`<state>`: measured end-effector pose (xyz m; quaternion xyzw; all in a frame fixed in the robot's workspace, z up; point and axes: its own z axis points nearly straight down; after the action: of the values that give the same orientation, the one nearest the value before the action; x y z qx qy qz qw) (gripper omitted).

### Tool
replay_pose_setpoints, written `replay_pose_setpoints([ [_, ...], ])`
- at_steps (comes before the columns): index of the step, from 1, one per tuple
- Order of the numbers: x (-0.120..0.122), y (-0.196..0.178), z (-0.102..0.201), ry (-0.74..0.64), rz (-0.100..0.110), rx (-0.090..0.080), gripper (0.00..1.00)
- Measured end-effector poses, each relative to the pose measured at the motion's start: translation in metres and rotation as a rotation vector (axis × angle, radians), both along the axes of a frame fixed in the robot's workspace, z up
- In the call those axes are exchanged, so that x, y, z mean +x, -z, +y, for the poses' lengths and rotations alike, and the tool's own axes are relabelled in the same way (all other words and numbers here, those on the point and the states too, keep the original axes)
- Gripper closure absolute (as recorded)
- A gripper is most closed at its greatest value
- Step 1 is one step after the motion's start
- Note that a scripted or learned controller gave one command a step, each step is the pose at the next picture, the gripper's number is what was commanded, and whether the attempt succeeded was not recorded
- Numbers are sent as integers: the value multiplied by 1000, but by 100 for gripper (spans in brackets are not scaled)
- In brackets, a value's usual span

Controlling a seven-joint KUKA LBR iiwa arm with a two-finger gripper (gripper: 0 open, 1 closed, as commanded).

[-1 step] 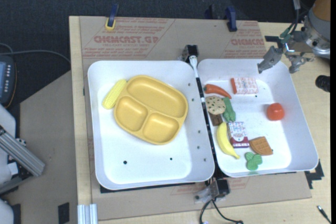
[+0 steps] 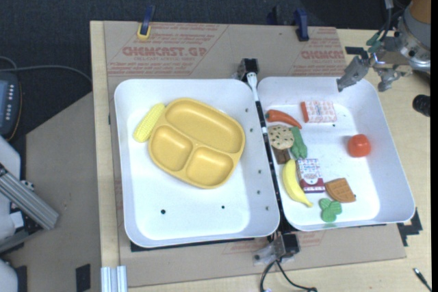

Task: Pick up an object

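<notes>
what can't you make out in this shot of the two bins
- Arm: cut off by the camera view's right edge; most of it is out of frame.
- Small packet beside the banana: its print is too small to read.
- Cookie: its lower edge is hidden under the green piece.

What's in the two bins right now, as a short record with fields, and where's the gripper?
left bin: yellow divided plate, corn cob against its left edge
right bin: tomato, banana, cookie, carrot, two small packets, toast piece, green items
gripper: above the right bin's far right corner, fingers apart, holding nothing
</notes>
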<state>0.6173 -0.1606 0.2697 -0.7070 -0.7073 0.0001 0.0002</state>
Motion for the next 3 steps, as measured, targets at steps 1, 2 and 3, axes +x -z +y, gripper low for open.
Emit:
replay_pose_setpoints([
  [1, -6, 47, -6, 1, 5, 1, 0],
  [2, -14, 100, 2, 0, 6, 2, 0],
  [3, -18, 165, 1, 1, 8, 2, 0],
])
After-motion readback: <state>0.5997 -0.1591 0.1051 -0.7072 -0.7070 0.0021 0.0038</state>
